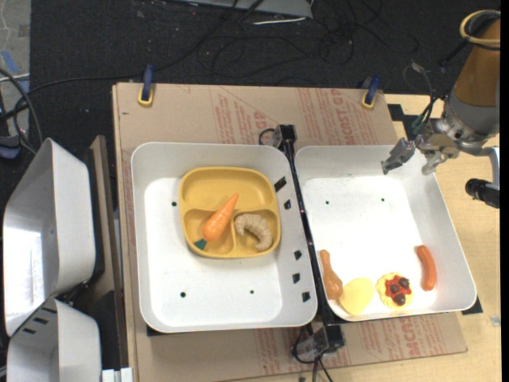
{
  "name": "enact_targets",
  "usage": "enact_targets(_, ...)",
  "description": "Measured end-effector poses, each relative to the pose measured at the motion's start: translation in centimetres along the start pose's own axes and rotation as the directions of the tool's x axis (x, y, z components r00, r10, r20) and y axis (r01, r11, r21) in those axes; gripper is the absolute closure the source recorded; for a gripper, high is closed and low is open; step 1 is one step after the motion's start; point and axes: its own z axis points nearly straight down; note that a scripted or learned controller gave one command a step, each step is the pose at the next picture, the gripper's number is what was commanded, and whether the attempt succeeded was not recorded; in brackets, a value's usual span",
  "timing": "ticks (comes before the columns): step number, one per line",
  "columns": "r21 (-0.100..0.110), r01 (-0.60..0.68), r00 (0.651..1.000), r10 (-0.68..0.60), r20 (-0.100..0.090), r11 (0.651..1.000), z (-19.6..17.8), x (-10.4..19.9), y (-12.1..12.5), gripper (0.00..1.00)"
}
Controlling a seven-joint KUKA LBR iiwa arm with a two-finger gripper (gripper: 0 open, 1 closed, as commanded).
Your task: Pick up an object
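The gripper [415, 156] hung open and empty over the upper right corner of the right bin [374, 213]. At that bin's right side lay a smooth orange sausage [427, 267], its long axis running nearly top to bottom. A glossy carrot [220, 217] pointed up-right in the yellow plate [231, 183].

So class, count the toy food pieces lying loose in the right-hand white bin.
4: a tan plastic drumstick at its left wall, a pale yellow disc, a red-topped mini pizza along the front, an orange sausage near the right wall.
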Motion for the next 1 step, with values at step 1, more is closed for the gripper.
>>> enact_targets(1, -0.015, 0.004, 1.0, -0.004, 0.004, 1.0, -1.0, 0.09, 0.35, 0.0)
